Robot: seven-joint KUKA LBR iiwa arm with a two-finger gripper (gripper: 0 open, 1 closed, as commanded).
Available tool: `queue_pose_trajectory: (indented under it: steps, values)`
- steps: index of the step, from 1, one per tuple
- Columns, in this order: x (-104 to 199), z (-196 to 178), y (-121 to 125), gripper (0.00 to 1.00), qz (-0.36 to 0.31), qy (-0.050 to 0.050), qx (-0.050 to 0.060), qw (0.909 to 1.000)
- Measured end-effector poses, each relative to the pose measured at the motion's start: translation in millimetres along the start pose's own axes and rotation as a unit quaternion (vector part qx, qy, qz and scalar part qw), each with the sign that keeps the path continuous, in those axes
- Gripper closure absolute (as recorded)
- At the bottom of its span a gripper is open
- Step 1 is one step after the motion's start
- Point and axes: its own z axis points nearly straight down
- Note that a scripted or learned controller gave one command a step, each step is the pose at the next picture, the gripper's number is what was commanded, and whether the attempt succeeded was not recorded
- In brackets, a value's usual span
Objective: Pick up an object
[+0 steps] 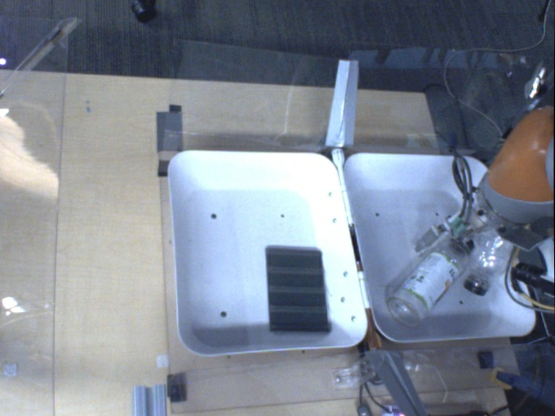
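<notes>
In the right bin (pixel 381 189), a clear bottle (pixel 423 286) with a pale label lay on its side, tilted, base toward the bin's near edge and neck pointing up-right toward the arm. The tool (pixel 466 237) sat low in the same bin, right at the bottle's neck end, touching or nearly touching it; cables and glare blurred that spot, so whether the tool was apart, together or clamped on the bottle could not be told. Just beside the bottle on the right sat a smaller clear thing with a dark cap (pixel 484 267), hard to identify. The grey arm with its orange band (pixel 523 161) came in from the right edge, above the right bin's far right corner. In the left bin (pixel 217 180), a black ribbed block (pixel 297 289) lay flat near the front right, well apart from the tool. Both bins stood side by side, touching along their inner rims, on the light wooden bench (pixel 95 250). A clear panel covered the bench's left part.
</notes>
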Motion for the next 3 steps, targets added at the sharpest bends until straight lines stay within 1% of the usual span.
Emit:
queue_pose_trajectory:
  steps: [1, 2, 3]
  values:
    - [-11.9, 0.7, 14.8, 0.00, 0.027, 0.001, 0.000, 0.9996]
    - [-11.3, -12.1, 18.8, 1.00, 0.024, -0.001, -0.004, 0.9997]
    - [-11.3, -12.0, 18.7, 0.00, 0.024, -0.001, -0.004, 0.9997]
